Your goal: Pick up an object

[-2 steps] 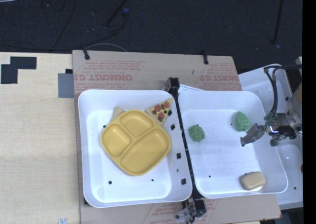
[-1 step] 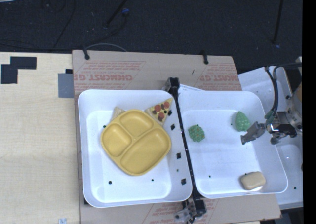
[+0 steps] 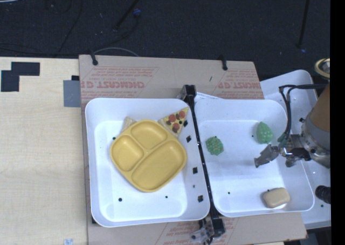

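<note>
The grey two-finger hand [image 3: 268, 157] hovers at the right side of the right white bin [image 3: 237, 110], fingers spread, gripping nothing; a bumpy green plastic fruit [image 3: 214, 145] lies mid-bin; a paler green lump [image 3: 263, 132] sits upper right; a beige rounded block [image 3: 276, 198] lies lower right.

The left bin [image 3: 102, 195] holds a divided plate [image 3: 148, 155], a pizza slice [image 3: 176, 120] at its far edge. The right bin [image 3: 237, 114] holds two bumpy toys [image 3: 214, 145] [image 3: 264, 133] and, nearer, a bar [image 3: 276, 198].
</note>
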Tool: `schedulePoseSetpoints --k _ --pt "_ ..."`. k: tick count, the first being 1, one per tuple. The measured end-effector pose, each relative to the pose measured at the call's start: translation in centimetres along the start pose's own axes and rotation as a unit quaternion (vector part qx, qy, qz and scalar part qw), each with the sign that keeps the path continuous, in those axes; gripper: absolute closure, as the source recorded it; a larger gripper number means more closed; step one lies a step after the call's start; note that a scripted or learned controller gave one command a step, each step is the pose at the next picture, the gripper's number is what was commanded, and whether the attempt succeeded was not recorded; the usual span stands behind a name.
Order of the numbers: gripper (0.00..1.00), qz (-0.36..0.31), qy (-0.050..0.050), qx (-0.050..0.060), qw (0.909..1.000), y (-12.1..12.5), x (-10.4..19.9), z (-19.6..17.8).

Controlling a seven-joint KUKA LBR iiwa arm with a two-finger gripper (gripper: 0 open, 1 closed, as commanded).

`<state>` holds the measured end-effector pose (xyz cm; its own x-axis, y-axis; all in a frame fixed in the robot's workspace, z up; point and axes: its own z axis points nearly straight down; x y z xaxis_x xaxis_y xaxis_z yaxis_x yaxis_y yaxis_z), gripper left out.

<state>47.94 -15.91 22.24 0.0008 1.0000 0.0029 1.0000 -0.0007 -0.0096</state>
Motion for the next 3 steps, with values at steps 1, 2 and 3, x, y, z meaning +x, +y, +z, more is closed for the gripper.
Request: schedulePoseSetpoints --k 1,2,3 --pt "0.00 0.000 0.000 0.000 1.0000 -0.1 -0.6 6.2" --pt "0.00 0.000 0.001 -0.001 1.0000 0.3 0.4 11.7" --pt "1.00 0.002 0.000 -0.002 1.0000 0.4 0.2 10.4"
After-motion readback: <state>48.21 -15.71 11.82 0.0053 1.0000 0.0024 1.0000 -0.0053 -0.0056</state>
